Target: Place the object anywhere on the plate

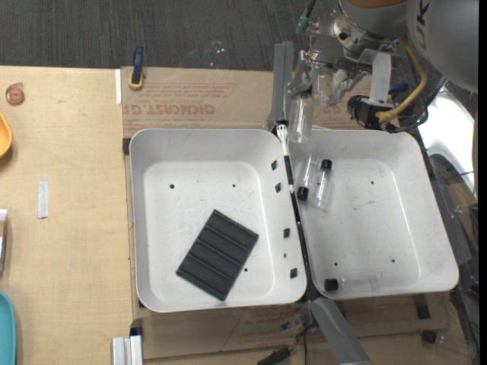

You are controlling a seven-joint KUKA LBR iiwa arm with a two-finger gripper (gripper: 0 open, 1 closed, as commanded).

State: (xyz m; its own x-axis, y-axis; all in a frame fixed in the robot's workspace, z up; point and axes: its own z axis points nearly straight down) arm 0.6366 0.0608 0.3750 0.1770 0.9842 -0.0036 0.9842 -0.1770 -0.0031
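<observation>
The plate (218, 254) is a dark ridged rectangle lying at a slant on the floor of the left bin (152, 204). My gripper (318, 86) hangs above the back edge of the right bin (411, 226), near the wall between the two bins. A clear vial (298, 122) hangs from its fingers, nearly upright, with its lower end over the dividing rim. The gripper is shut on this vial, well behind and to the right of the plate.
Two clear vials with black caps (323, 182) (306, 179) lie side by side in the right bin's back left part. A third capped vial (351, 284) lies along its front wall. Cardboard (198, 101) lies behind the bins.
</observation>
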